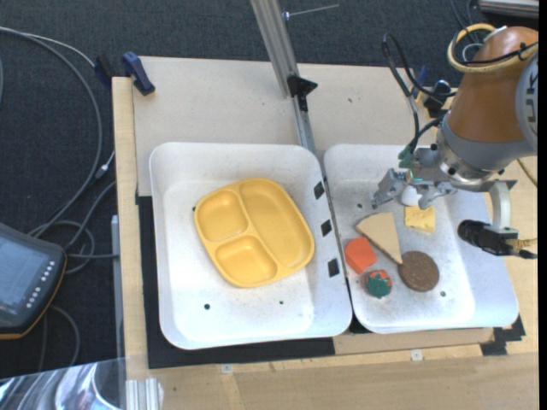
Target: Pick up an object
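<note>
Yellow plastic, a divided tray (253,231), lies in the left white bin (171,314). My pincer (413,188) hangs over the right white bin (487,301), its fingers spread with nothing between them. Just below it sit a small yellow block (420,219) and a tan wedge (385,233); nearer the front lie an orange block (360,254), a brown disc (420,272) and a green ball (379,284).

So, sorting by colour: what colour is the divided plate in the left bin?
Yellow divided plate, clearest in the camera view.
</note>
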Controlling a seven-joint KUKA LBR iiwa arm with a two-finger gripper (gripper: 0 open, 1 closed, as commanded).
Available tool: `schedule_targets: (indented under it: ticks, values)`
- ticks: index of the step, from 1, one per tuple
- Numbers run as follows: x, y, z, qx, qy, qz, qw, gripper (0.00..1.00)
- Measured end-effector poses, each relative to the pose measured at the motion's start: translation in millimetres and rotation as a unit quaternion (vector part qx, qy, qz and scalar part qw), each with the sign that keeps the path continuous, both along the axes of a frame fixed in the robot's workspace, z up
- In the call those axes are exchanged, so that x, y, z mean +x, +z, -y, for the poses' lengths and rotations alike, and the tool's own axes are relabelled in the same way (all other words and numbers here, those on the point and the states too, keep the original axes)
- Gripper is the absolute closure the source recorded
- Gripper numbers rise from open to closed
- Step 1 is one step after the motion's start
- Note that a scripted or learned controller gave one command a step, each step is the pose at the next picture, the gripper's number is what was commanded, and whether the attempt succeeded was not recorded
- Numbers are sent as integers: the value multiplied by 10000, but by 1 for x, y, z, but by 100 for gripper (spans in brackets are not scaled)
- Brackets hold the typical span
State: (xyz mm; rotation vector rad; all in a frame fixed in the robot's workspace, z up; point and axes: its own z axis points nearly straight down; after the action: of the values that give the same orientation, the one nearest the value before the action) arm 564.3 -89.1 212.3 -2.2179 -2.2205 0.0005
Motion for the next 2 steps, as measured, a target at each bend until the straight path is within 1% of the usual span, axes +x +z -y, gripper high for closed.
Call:
schedule_targets:
  ticks: [1,2]
  values:
    - [0,0,0,-1,-4,6,10000,0]
    - [-10,-54,4,0,-9,-31,10000,0]
